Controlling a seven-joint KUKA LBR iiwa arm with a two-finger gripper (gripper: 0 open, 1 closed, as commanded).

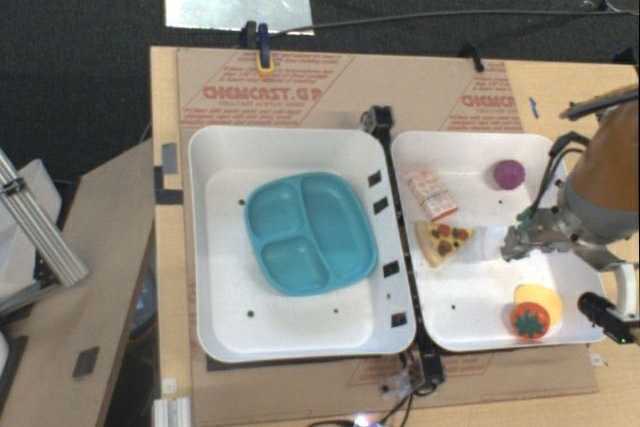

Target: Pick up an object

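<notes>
Nothing is lifted yet: the hand (512,245) hangs low in the right bin (470,335), just at 3 o'clock from the pizza slice (443,240), and I cannot tell its grip. The grasp is still to come. The bench (300,80) is cardboard-covered; the floor (80,35) is dark carpet

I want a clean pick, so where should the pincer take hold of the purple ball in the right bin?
Probably from straight above, fingers closing across the middle of the purple ball. It looks round, so any axis works, and it sits apart from the carton and the right bin's walls.
</notes>
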